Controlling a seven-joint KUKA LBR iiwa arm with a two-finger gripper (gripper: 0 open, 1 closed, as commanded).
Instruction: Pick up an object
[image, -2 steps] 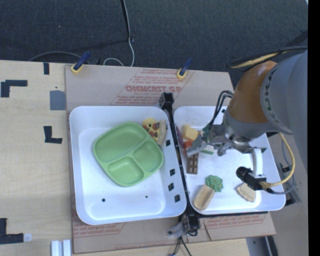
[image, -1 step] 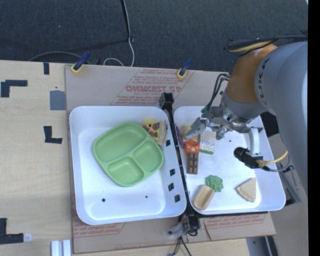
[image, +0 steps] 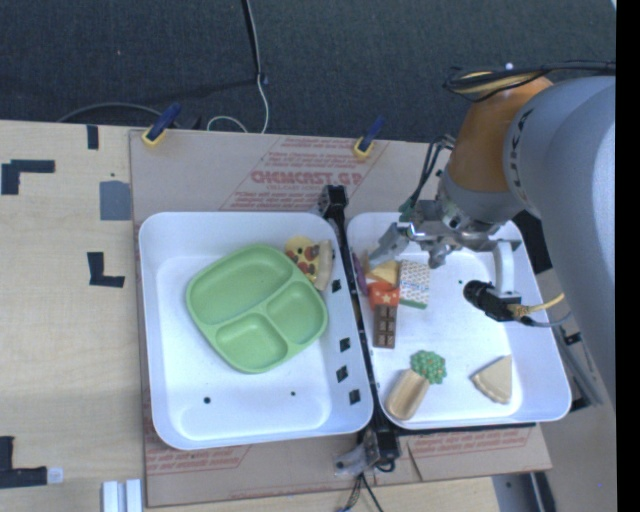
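My gripper (image: 413, 250) hangs over the back left of the right bin (image: 545, 370), open, with nothing between its fingers. Just in front of it and lower lie a yellow wedge (image: 382, 272), a small red piece (image: 384, 294) and a speckled white square (image: 416, 284). A brown chocolate bar (image: 385, 326) lies along the bin's left wall. Toward the front sit a green broccoli (image: 430, 365), a tan bread roll (image: 405, 394) and a tan sandwich wedge (image: 493, 379).
The left bin (image: 170, 400) holds a green divided plate (image: 258, 308) and a pizza slice (image: 311, 258) by its back right corner. A black divider (image: 345, 300) runs between the bins. The arm's orange band (image: 490, 130) and grey body fill the right side.
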